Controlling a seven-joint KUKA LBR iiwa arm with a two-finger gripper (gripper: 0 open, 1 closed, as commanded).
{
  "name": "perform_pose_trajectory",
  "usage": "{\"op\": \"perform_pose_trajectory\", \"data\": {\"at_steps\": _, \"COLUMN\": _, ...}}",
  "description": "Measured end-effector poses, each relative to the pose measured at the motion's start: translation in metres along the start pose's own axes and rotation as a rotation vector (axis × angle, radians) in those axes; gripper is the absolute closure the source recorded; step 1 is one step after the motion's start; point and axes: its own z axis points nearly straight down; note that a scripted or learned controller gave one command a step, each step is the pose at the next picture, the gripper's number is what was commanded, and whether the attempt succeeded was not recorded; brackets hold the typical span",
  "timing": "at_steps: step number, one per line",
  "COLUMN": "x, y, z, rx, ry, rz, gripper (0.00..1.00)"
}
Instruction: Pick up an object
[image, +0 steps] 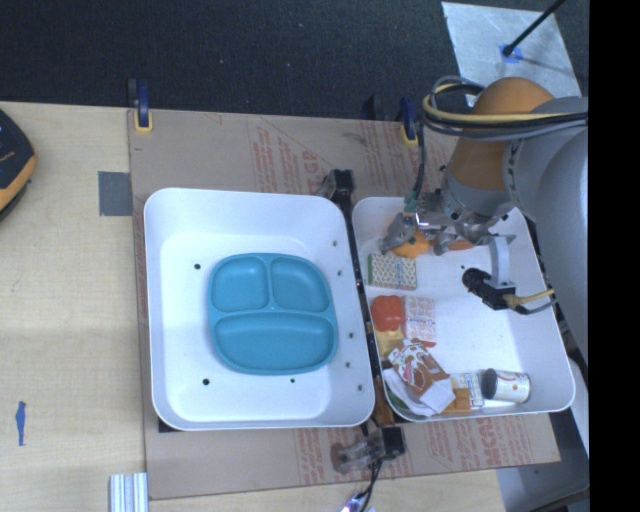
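Camera view — blue plate in left bin

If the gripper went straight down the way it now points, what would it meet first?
Probably the small orange item at the far end of the right bin, which lies directly under the gripper. Depth is unclear from this slanted view, so it may already be touching it.

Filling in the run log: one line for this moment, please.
end effector: low over right bin far end | grasp: unclear | blue plate: left bin
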Motion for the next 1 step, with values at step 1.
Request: {"op": "perform_pose_trajectory", "data": {"at_steps": 1, "x": 0.0056, "y": -0.0004, "z": 0.0006, "rx": 0.002, "ry": 0.001, "rz": -0.002, "gripper": 0.00}}
